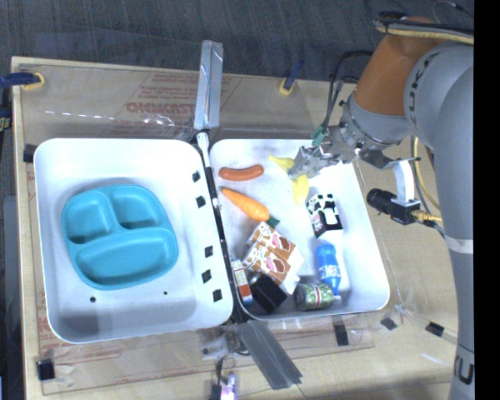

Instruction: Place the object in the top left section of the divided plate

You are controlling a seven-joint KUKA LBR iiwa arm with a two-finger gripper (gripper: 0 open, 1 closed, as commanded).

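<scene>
Pickup stage at the bench: the grey arm's gripper (310, 162) hangs low over the far end of the right bin (375, 257), right at a yellow banana-like toy (298, 182) — whether its tips are spread or closed on that toy cannot be told from this slanted overhead view, and nothing can be said to be held. Around it lie a sausage (241, 172), a carrot (247, 204), a black-and-white carton (323, 214), a blue bottle (328, 265), a printed box (272, 252) and a can (317, 295), all well apart from the goal. The blue divided plate (121, 232) sits in the left bin (58, 315) with its top left section (87, 215) bare. By the look of it, the task is at its first step, the grasp. The next move calls for a firm hold on the yellow toy, a clean lift above the bin walls, then a carry across the divider (210, 215) — ending over that small upper-left compartment, not the neighbouring one.
</scene>
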